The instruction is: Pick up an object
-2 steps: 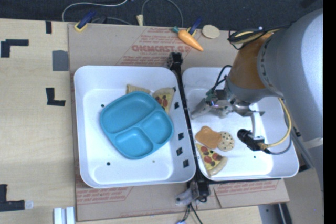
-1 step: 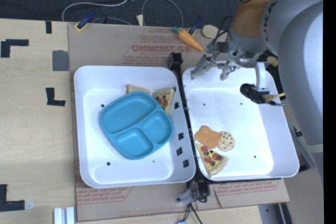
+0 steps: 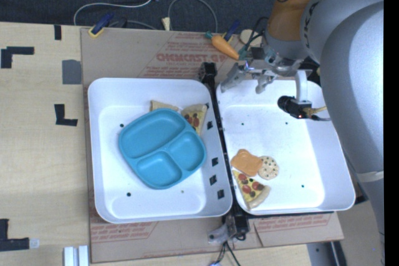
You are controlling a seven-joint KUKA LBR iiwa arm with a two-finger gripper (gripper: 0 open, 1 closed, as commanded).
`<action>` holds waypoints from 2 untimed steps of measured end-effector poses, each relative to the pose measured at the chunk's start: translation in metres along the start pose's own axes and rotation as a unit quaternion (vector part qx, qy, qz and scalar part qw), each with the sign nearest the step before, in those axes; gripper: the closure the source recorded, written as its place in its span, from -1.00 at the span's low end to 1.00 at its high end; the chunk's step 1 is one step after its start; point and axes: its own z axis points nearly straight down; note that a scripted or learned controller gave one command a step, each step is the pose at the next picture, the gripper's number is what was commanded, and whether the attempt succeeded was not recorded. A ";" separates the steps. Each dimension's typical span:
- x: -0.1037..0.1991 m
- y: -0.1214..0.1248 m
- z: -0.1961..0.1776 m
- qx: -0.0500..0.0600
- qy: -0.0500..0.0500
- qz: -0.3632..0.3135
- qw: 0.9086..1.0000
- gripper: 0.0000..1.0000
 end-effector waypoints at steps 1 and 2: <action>0.016 -0.053 0.000 0.002 0.000 0.001 1.000 -1.00; 0.004 -0.009 0.000 -0.001 0.000 0.000 1.000 -1.00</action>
